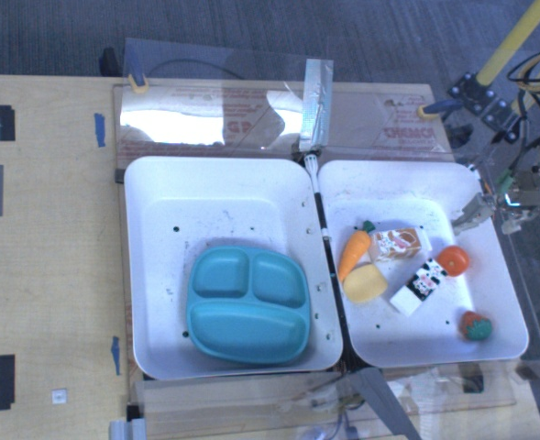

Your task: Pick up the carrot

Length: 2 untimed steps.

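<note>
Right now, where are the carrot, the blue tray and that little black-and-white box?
carrot [353, 253], camera view, middle of its orange body.
blue tray [248, 330], camera view, floor of its long front compartment.
black-and-white box [420, 287], camera view, its top face.

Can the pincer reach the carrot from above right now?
Probably yes: the carrot lies uncovered in the right bin, top exposed. The yellow piece touches its lower end, so a grasp nearer the green top looks safer.
</note>
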Motion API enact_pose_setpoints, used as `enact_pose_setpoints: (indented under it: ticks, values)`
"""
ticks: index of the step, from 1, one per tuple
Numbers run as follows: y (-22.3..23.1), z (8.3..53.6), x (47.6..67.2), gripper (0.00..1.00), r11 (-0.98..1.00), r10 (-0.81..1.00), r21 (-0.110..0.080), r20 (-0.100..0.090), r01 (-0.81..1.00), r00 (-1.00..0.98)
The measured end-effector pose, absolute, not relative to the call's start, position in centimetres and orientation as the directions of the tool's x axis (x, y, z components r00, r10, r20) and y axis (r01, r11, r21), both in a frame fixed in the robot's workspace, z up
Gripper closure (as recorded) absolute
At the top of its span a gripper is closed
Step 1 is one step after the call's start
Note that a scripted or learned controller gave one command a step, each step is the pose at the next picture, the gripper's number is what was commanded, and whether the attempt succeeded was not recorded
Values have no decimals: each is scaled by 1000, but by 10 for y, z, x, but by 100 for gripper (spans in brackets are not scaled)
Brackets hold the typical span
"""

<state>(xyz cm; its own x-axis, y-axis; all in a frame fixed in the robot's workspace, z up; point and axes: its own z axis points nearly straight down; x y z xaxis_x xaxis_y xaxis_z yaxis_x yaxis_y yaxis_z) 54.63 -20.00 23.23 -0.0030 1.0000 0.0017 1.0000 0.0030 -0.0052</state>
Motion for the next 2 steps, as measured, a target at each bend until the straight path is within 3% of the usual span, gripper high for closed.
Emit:
enact_pose_setpoints:
  ticks: [1,2]
  values:
    - [-164,118,569,0,263,965,-9,7,965,-263]
    - [-56,183,636,0,-22,1000,1,2,1000,22]
